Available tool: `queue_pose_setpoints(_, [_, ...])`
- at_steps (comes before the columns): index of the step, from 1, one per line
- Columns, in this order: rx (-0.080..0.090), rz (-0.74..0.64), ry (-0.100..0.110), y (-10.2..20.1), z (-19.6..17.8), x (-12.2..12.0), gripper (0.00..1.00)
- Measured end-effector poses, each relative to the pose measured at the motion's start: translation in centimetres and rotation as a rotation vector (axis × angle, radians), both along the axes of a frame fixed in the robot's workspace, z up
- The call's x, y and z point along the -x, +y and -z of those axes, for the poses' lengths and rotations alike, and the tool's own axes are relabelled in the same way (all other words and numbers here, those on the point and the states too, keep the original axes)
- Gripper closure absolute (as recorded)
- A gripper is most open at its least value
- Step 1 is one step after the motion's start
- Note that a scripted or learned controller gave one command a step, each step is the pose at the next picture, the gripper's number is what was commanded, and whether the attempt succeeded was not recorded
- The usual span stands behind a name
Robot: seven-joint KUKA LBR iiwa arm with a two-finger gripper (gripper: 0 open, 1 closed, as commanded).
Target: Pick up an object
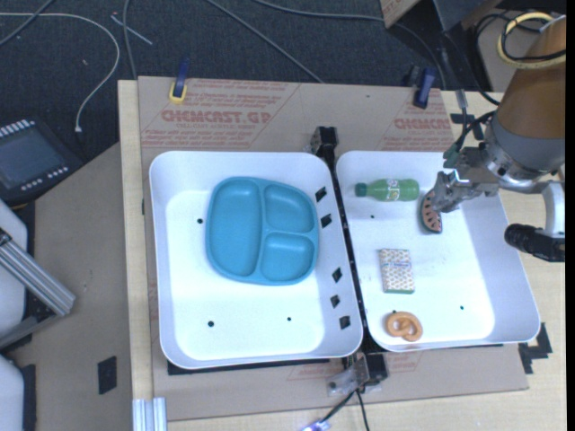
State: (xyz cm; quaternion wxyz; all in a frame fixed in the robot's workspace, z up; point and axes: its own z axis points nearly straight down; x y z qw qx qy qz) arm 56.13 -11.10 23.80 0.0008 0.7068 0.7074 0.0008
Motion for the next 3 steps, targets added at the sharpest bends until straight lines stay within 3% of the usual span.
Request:
queue_pose_setpoints(2, [-0.002, -0.006, 0.001, 12.2, 0.9, -3.1, 1.00])
queue_pose_setpoints(3, [-0.002, -0.006, 0.002, 18.3, 1.9, -3.5, 1.00])
